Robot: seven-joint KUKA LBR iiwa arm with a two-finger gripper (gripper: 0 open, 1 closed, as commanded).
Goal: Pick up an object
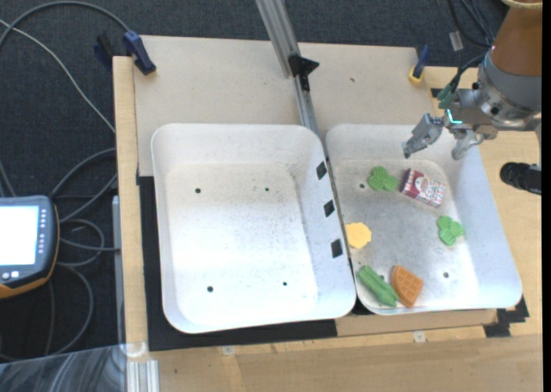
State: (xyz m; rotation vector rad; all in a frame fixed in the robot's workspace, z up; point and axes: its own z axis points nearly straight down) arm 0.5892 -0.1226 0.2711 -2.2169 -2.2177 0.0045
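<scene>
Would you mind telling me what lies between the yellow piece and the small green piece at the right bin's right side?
In the camera view, bare speckled bin floor separates the yellow piece from the small green piece.

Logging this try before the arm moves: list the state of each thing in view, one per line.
gripper: open, above the right bin's far edge, holding nothing
red-and-white packet: lying flat, untouched
yellow piece: lying by the bin's left wall
orange waffle piece: lying flat, touching the long green piece
right bin: holds six objects
</scene>
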